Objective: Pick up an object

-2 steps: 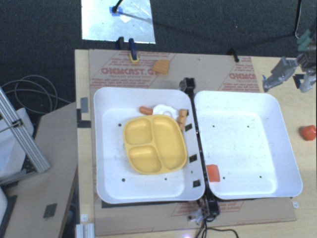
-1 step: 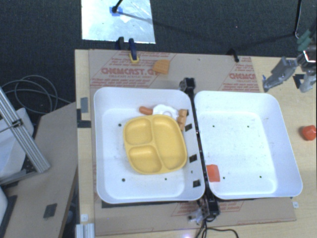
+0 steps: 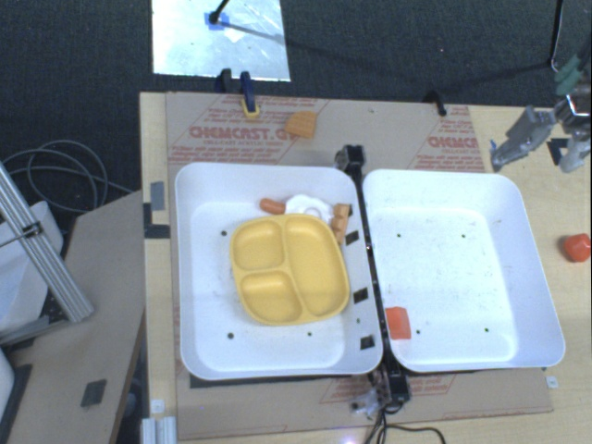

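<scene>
My gripper (image 3: 541,148) hangs at the far right, above the bench just beyond the back right corner of the right bin (image 3: 518,248). Its fingers stand open with nothing between them. In the left bin (image 3: 199,248) lies a yellow divided plate (image 3: 289,271). Behind the plate sit a small orange sausage shape (image 3: 272,206), a white piece (image 3: 308,208) and a tan piece (image 3: 341,218). An orange-red block (image 3: 398,322) rests in the right bin's front left corner, far from the gripper.
A red object (image 3: 575,246) lies on the bench right of the right bin. A tan block (image 3: 301,125) and a blue and yellow clamp (image 3: 248,95) sit behind the left bin. A shiny sheet (image 3: 220,26) lies further back.
</scene>
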Robot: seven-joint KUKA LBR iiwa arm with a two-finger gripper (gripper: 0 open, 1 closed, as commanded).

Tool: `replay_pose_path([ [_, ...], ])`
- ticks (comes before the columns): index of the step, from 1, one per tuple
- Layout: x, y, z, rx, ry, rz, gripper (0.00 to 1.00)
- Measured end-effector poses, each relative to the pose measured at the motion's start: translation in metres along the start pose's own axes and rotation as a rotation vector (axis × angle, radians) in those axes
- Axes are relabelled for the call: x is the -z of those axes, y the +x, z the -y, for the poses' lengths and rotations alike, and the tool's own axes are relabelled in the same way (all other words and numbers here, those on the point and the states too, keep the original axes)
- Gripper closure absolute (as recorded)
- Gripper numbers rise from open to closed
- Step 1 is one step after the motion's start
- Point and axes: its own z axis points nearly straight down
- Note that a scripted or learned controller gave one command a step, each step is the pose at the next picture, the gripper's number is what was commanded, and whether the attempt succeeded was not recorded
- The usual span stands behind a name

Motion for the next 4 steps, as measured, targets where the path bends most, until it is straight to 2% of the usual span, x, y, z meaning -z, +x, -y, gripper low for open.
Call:
replay_pose_path([
  [1,0.000,0.000,0.000,0.000,0.000,0.000,0.00],
  [2,0.000,-0.128,0.002,-0.014,0.000,0.005,0.00],
  [4,0.000,-0.120,0.000,0.000,0.000,0.001,0.00],
])
